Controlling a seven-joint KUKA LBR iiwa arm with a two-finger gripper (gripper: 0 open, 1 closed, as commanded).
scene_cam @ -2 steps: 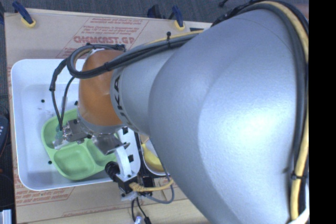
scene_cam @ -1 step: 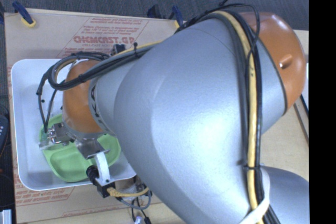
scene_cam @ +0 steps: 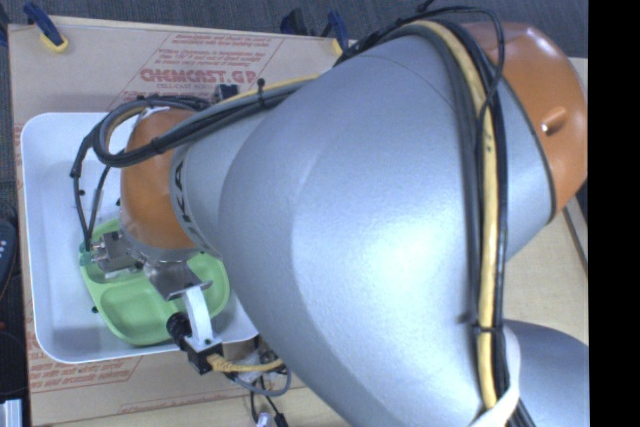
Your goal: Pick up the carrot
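The arm (scene_cam: pixel 400 215) reaches across from the right and covers most of the view, its wrist with the orange band (scene_cam: pixel 150 185) hanging low over the left white bin (scene_cam: pixel 40 215). Under the wrist lies a green dish (scene_cam: pixel 140 310), resting on the bin's floor near its front wall. The gripper is hidden below the wrist, so I cannot tell whether it is open or closed, or whether anything sits in it. The carrot cannot be made out from here; if it is in this bin, it is likely under the wrist or on the green dish.

The main risk is a grasp on the wrong thing: coming down this close to the dish, the gripper could catch the dish's rim instead of the carrot, or push the dish against the bin wall. The loose black cables (scene_cam: pixel 95 150) looping off the wrist could also snag on the bin's edge. A cardboard sheet (scene_cam: pixel 200 60) lies beneath the bin.
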